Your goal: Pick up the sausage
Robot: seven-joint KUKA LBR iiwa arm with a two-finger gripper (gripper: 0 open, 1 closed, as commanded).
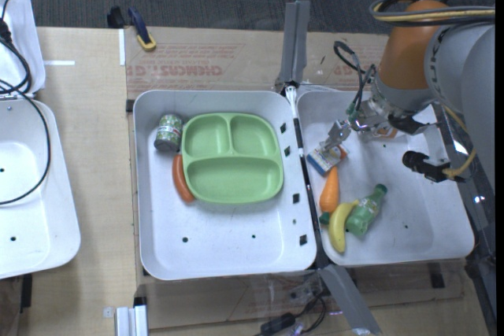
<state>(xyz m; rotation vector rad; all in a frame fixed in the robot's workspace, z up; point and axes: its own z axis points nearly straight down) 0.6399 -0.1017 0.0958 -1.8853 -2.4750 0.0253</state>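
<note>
Sausage [182, 179] beside green plate [232, 157]; claw [340, 134] over right bin [425, 244].

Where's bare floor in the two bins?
Left bin: wide free strip in front of the green plate. Right bin: free right of the green bottle. Crowded: its left side, with carrot, banana and hand.

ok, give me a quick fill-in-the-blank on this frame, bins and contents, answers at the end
1. The green divided plate lies in the ____ bin.
2. The sausage lies against the plate's ____ edge.
3. The carrot, banana and green bottle lie in the ____ bin.
4. The gripper hangs over the ____ bin.

Missing words: left; left; right; right
</note>
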